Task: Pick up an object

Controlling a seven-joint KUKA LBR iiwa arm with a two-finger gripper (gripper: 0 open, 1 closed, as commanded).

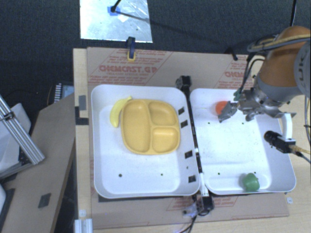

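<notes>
End effector [227, 111]: low in the right bin [233, 164], just beside the orange object [221, 106]; finger state I cannot tell.
Other objects: green object [250, 181] (near front edge).
Risk: an off-centre approach could nudge the orange object aside, leaving nothing grasped.

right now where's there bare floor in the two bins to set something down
Right bin: a broad bare patch in the middle, between the orange object under the gripper at the back and the green object at the front edge. Left bin: bare strip along the front, below the yellow divided plate. Crowded at the back left, where the banana meets the plate.
</notes>
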